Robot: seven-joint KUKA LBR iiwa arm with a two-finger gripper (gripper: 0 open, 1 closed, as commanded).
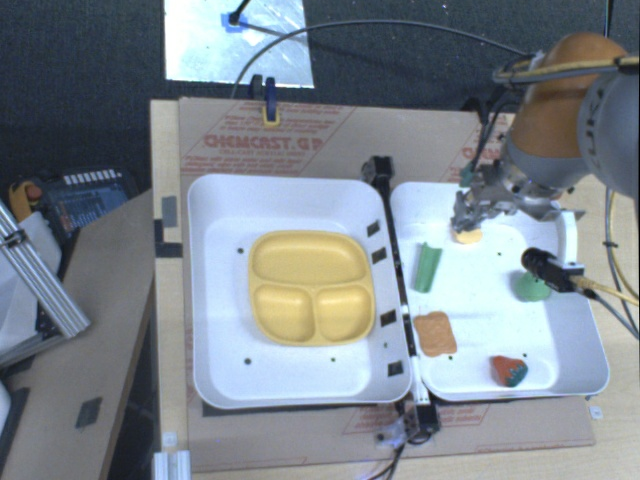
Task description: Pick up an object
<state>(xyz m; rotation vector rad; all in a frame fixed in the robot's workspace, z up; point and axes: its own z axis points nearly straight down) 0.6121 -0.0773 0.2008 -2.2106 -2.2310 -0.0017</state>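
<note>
Brown cardboard (300, 138) covers the bench under two white bins that sit side by side. Behind it is dark carpet with a shiny silver sheet (238, 28) on it.

The left bin (215, 268) holds a yellow tray (305, 286) with three sections. It lies flat in the middle of the bin.

The right bin (580, 338) holds small toys. A green stick piece (428, 267) lies near the bin's left wall. An orange-brown flat piece (436, 333) lies below it, close to the same wall. A red and green piece (508, 370) sits near the front edge. A round green piece (532, 287) sits on the right side, partly under a black part with a cable. A small yellow piece (467, 235) sits near the back of the bin.

The grey arm with its orange band reaches in from the right. The gripper (470, 220) points down right over the small yellow piece. Its tips are at the top of that piece. I cannot tell if it is open or closed, or if it has hold of the piece.
</note>
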